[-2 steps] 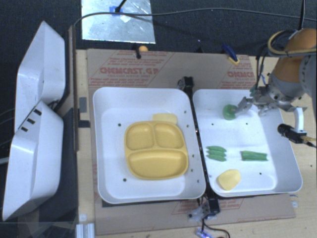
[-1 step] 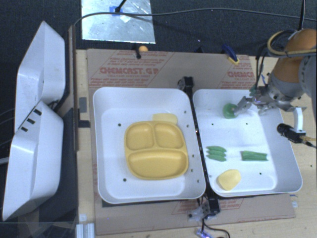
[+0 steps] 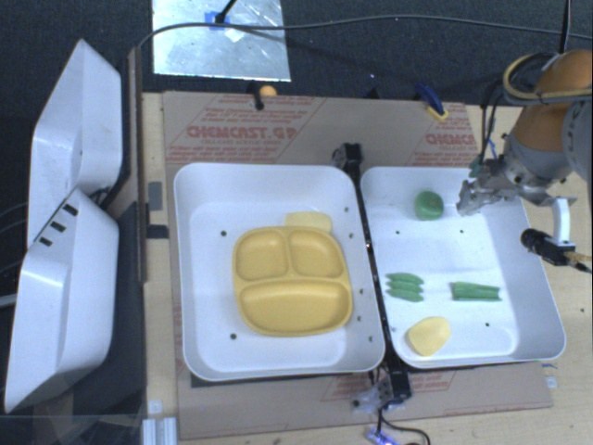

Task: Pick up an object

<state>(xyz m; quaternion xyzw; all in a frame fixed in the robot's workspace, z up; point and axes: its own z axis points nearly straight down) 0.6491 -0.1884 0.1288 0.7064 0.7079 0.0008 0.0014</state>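
In the right bin (image 3: 519, 341) lie a round green piece (image 3: 428, 204) at the back, a pair of green pea pods (image 3: 405, 286) in the middle, another green pod (image 3: 475, 291) to their right, and a pale yellow piece (image 3: 429, 335) near the front. My gripper (image 3: 470, 198) hangs over the back right of this bin, just right of the round green piece, with nothing visible between its fingers. The left bin (image 3: 199, 248) holds a yellow divided plate (image 3: 292, 279) and a pale yellow slab (image 3: 309, 221) behind it.
The grey arm with its orange band (image 3: 556, 82) comes in from the upper right. A black fitting (image 3: 547, 244) sticks out at the right bin's right rim. A metal sheet (image 3: 220, 26) lies behind the bench, and white housings (image 3: 65, 239) stand at the left.
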